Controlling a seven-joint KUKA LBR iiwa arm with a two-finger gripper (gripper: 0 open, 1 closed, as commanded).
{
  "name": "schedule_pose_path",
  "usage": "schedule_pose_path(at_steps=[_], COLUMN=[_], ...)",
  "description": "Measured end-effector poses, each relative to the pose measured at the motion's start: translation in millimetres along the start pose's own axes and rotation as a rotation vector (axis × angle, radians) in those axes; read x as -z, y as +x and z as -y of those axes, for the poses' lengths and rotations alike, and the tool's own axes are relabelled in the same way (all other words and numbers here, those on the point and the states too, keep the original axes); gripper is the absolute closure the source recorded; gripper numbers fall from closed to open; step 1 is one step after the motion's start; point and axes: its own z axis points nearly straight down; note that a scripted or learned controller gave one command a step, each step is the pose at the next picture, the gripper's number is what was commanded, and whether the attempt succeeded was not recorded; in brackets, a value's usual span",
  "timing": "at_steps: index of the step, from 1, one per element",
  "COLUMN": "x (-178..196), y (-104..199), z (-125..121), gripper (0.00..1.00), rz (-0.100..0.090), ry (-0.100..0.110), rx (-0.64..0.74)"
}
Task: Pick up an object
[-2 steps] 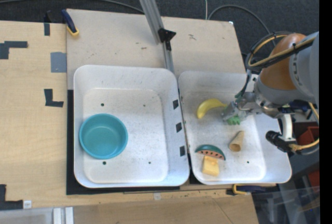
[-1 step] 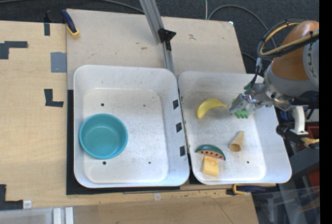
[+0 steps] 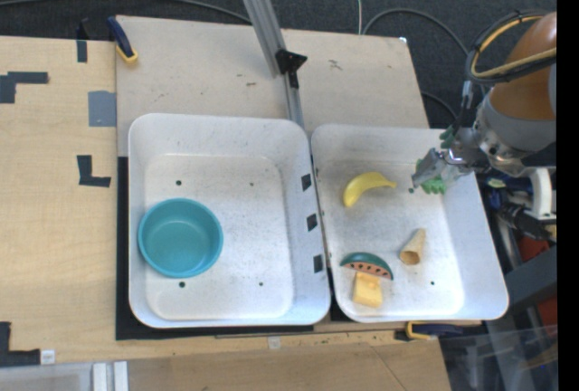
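My gripper [image 3: 429, 174] hangs over the upper right part of the right bin [image 3: 470, 290], near its right wall. A small green object [image 3: 437, 186] sits between its fingertips, and the fingers are closed on it; most of it is hidden by the gripper. A yellow banana [image 3: 366, 188] lies to the gripper's left. Toward the front of the same bin lie a tan cone [image 3: 412, 246], a watermelon slice [image 3: 366, 266] and a yellow block [image 3: 367, 290].
The left bin [image 3: 154, 136] holds a blue bowl [image 3: 180, 237] at its front left. A grey metal pole [image 3: 262, 9] slants down to the divide between the bins. Cables lie on the dark floor behind the bench.
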Motion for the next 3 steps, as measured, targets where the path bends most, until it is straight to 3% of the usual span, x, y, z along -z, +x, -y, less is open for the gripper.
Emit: schedule_pose_path(at_steps=[1, 3], x=[-4, 23], y=[47, 166], z=[-1, -14], gripper=[1.00, 1.00], rz=[-0.003, -0.004], ry=[0.005, 0.004], rx=[0.004, 0.007])
